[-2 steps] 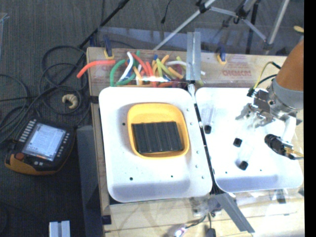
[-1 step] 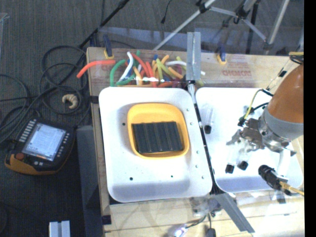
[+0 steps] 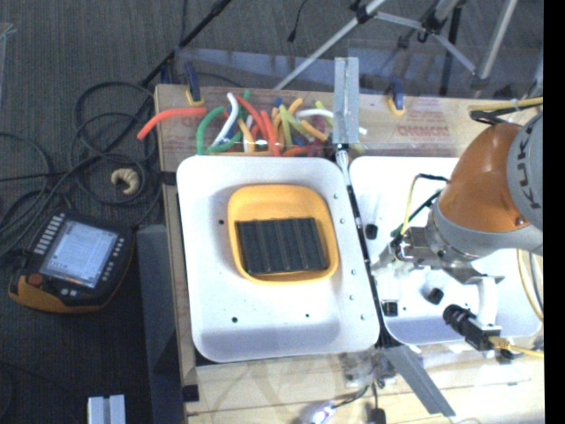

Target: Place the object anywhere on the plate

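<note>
A yellow plate (image 3: 278, 198) lies in the middle of the left white bin (image 3: 265, 334), and a dark ridged rectangle (image 3: 282, 246) fills its centre. My arm, with its orange band (image 3: 481, 188), reaches in from the right and hangs low over the right bin (image 3: 415, 325). The gripper (image 3: 431, 276) points down into that bin's left half, near the wall between the bins. The wrist and its cabling hide whatever lies under it. The gripper is about a hand's width to the right of the plate.
A heap of coloured tubes (image 3: 256, 126) lies behind the left bin. A metal post (image 3: 346, 104) stands at the back between the bins. A teach pendant (image 3: 75, 259) and cables lie on the floor to the left. Tripod legs cross the top right.
</note>
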Tool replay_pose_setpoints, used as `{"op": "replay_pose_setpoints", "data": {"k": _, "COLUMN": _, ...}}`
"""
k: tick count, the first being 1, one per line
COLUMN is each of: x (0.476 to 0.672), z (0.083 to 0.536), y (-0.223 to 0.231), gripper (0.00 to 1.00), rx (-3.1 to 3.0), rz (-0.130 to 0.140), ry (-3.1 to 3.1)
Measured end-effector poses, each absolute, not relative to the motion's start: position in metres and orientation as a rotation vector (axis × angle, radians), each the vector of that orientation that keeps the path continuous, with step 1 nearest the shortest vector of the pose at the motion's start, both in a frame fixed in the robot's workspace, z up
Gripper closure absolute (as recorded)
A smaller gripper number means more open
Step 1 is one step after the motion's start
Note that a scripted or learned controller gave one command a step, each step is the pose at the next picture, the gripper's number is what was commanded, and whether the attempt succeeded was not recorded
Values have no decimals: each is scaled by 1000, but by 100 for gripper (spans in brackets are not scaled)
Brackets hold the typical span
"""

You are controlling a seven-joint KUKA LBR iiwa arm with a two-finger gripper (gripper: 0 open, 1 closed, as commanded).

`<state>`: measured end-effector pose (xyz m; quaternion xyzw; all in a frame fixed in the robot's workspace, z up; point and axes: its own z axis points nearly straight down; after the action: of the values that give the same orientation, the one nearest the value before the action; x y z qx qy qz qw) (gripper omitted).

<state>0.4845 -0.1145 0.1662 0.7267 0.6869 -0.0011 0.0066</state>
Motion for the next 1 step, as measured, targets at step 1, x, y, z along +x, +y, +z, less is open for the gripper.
{"op": "replay_pose_setpoints", "data": {"k": 1, "x": 494, "z": 183, "y": -83, "gripper": 100, "rx": 2121, "rz": -2, "ry": 2317}}
